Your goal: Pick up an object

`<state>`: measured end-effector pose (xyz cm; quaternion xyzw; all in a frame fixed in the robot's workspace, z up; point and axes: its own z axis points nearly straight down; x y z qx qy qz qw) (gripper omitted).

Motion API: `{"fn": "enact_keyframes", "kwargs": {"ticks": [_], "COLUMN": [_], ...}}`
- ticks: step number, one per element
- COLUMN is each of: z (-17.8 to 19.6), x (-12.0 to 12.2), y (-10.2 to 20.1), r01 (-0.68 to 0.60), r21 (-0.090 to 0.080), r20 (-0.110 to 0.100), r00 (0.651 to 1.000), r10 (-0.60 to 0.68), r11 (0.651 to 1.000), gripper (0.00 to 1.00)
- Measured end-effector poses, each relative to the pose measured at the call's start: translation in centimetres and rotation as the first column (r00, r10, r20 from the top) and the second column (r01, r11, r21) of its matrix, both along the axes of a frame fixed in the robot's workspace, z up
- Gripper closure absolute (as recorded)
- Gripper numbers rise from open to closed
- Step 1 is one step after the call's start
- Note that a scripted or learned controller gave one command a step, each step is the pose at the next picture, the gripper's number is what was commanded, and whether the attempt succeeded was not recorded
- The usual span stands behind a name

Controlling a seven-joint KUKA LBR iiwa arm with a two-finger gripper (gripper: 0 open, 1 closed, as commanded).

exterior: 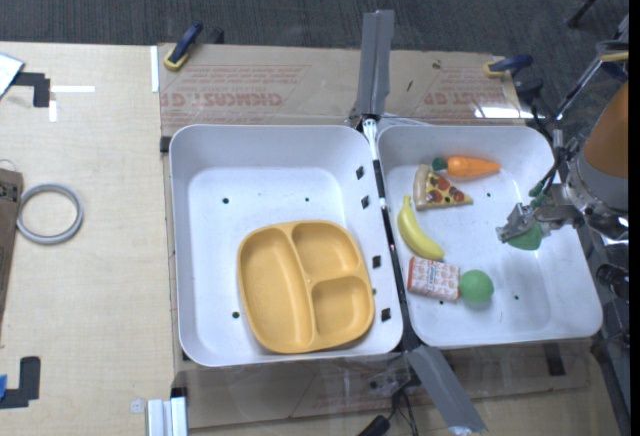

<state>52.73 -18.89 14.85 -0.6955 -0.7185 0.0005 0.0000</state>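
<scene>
The gripper [519,224] is low over the right side of the right bin [560,319], and a dark green object [526,238] sits between its fingers at the tips, so the jaws are closed on it; what kind of object it is, I cannot tell. To the left of the jaws, well apart, lie a pizza slice [439,189] and an orange carrot [472,165] a little farther back. A banana [418,231] lies further left, near the wall between the bins. In front of the jaws and to the left is a green ball [477,287], touching a small red and white packet [433,278]. The left bin [200,224] holds a yellow divided plate [303,284]. On the bench far left lies a roll of tape [46,213].
</scene>
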Motion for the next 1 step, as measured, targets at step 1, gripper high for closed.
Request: {"fn": "enact_keyframes", "kwargs": {"ticks": [1], "z": [6.64], "x": [3.31], "y": [7.37], "r01": [-0.122], "r21": [0.000], "r20": [-0.001], "r00": [0.993], "r10": [0.122], "r11": [0.993], "gripper": [1.00]}}
